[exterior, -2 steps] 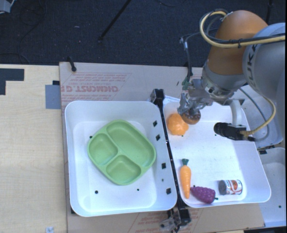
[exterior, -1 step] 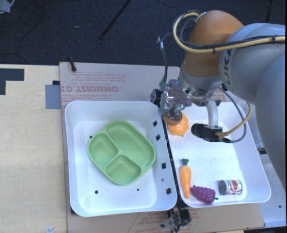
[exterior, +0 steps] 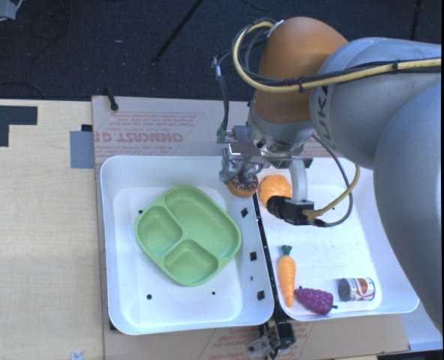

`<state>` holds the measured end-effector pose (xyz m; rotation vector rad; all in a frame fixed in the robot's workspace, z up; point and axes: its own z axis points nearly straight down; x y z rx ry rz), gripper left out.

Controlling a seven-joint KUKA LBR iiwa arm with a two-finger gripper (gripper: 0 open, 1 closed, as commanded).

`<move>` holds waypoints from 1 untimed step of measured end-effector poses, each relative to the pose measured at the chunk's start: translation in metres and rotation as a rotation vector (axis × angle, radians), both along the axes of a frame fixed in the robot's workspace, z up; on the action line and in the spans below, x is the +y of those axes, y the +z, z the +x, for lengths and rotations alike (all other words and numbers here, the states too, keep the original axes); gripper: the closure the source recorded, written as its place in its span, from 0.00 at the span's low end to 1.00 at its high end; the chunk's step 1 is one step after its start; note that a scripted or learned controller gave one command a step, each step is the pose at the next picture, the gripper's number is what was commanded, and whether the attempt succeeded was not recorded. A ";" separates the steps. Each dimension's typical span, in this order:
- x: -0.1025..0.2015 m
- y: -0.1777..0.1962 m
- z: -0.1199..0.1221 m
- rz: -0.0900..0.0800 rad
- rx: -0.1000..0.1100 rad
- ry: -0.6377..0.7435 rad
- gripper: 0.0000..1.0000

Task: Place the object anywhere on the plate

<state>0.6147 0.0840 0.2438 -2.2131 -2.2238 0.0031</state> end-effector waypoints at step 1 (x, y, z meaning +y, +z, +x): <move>0.053 -0.003 -0.013 0.000 0.001 0.000 1.00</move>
